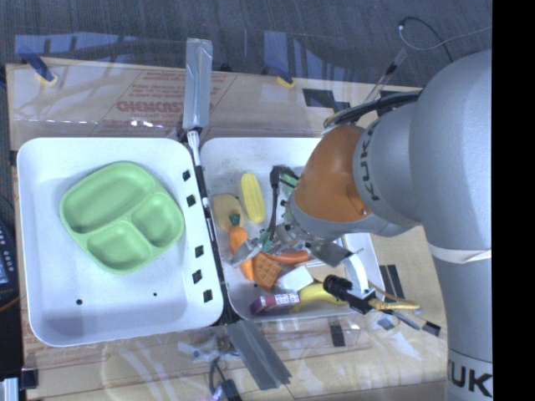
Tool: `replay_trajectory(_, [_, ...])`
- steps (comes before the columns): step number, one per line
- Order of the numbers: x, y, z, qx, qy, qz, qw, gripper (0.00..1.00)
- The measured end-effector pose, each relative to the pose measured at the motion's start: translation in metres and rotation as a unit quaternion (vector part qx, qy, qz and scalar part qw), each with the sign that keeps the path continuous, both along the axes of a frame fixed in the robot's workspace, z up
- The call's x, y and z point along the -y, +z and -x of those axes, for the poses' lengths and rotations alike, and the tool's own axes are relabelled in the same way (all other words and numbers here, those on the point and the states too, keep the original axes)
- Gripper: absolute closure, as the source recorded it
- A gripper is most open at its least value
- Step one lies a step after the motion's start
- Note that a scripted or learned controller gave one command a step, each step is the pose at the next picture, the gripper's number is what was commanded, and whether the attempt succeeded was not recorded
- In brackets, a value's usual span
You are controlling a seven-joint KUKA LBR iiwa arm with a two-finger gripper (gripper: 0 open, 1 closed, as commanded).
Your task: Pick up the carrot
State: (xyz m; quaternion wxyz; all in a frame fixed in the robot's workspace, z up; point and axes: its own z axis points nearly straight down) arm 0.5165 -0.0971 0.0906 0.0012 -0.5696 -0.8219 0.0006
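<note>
Orange against the white of the right bin [251, 149], the carrot [239, 239] lies near the bin's left wall, just beside a waffle-patterned piece [266, 269] and below a yellow corn cob [252, 197]. My pincer [280, 239] sits low among these things (my own wrist hides it, so I cannot tell how it stands). Left bin [50, 291] holds a green divided plate [122, 215].

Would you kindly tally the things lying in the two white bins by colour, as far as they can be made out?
Green: 1, the divided plate in the left bin.
Yellow: 3, the corn cob, a pale piece, a banana.
Orange: 3, the carrot, a waffle-like piece, a reddish piece.
Total: 7. The arm hides part of the right bin.
</note>
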Motion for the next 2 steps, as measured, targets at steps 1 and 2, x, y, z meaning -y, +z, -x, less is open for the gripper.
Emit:
replay_trajectory(1, [0.000,0.009,0.000,-0.001,0.003,0.0000,1.0000,1.00])
replay_trajectory(2, [-0.009,0.148,-0.067,0.002,0.024,0.0006,0.9997,1.00])
